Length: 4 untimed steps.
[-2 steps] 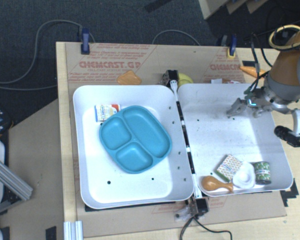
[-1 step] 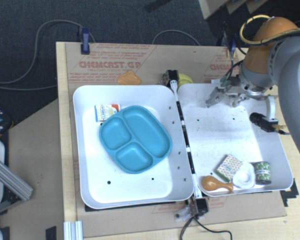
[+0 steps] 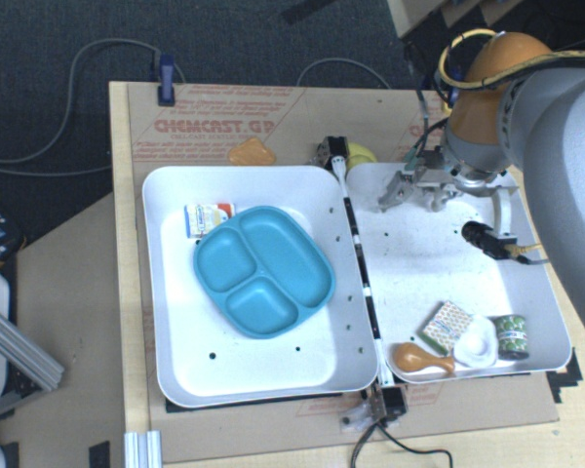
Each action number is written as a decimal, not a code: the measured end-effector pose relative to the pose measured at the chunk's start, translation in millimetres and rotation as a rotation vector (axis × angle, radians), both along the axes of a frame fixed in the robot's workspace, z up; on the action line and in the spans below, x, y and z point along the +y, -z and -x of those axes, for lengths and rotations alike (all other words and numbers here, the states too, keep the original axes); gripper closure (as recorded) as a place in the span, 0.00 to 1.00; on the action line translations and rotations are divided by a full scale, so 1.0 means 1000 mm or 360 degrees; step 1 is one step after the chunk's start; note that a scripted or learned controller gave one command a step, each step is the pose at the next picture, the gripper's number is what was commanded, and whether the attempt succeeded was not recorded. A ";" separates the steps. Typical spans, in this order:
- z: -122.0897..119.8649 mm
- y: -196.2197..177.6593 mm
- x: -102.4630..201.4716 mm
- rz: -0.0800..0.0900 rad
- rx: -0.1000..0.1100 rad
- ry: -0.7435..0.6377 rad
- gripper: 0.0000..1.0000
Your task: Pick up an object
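Your arm (image 3: 556, 135) reaches in from the right, wrist bent down, tool (image 3: 417, 191) low over the far end of the right bin (image 3: 419, 281); you cannot tell its width.

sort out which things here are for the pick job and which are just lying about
For the job: gripper; blue divided plate, small carton in the left bin; patterned packet, green can, orange scoop in the right bin.
Lying about: orange lump, yellow thing on the bench behind the bins; blue clip at its far edge.
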<state>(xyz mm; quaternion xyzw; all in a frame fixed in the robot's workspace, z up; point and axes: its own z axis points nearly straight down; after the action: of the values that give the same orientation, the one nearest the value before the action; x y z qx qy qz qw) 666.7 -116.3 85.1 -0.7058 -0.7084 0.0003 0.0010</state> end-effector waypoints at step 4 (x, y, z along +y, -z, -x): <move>0.000 0.000 -0.021 0.0005 -0.0007 0.0008 0.00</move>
<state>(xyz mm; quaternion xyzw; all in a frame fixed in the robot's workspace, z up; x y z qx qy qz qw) 666.5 -137.6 84.9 -0.7077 -0.7065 -0.0001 -0.0015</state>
